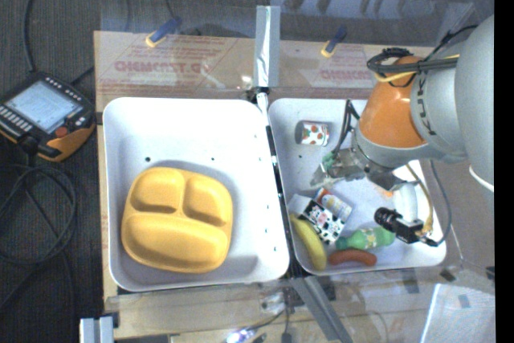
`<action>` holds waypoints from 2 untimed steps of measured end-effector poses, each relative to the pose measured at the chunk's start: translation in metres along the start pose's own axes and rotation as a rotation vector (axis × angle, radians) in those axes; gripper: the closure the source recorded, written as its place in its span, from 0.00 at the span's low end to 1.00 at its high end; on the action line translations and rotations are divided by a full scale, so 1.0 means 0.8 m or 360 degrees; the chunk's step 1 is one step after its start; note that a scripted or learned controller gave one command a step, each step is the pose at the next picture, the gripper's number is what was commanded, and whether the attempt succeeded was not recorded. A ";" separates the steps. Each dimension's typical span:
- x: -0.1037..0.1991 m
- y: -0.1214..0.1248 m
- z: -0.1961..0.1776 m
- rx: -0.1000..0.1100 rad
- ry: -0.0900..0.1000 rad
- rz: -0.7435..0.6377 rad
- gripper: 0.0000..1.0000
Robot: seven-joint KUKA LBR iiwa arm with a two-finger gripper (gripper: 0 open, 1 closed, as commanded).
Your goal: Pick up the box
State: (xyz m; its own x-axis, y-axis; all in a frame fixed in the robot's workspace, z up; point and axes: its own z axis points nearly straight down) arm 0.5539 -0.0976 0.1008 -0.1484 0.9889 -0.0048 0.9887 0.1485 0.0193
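A small box (324, 223) with a black, white and red print lies near the front of the right bin (283, 173). A small white and orange carton (336, 205) leans against its far side. My gripper (340, 165) hangs over the middle of the right bin, just behind the box and the carton, with the orange wrist band above it. Nothing is visibly held in it.
A yellow banana (309, 243), a green item (363, 238) and a red sausage-shaped item (352, 258) lie along the right bin's front. A white can with red spots (312, 132) lies at its back left. A yellow divided tray (178, 218) fills much of the left bin (120, 132).
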 end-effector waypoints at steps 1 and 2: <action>0.000 0.000 0.001 0.0002 0.0001 0.0000 0.00; -0.003 -0.043 0.012 0.0007 0.0000 -0.0095 0.00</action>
State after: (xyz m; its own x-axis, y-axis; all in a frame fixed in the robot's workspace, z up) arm 0.5207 -0.1051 0.0909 -0.2072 0.9783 -0.0060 0.9782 0.2072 0.0143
